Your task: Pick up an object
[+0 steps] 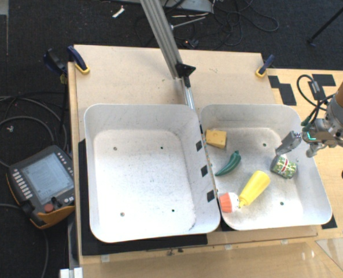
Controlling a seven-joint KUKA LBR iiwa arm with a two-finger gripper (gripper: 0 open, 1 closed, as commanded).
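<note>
I see the gripper (303, 145) over the right bin (318, 184), fingers apart, holding nothing. A green can (284, 167) lies just below it.

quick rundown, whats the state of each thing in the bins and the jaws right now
gripper: jaws open, above the right bin near the can, holding nothing
green can: lying on its side, right part of the right bin
yellow bottle: lying down, slanted, free
red and white piece: at the bottle's lower end, by the bin's left wall
green pepper: lying flat, free
yellow block: resting flat near the left wall
right bin: holds all five things
</note>
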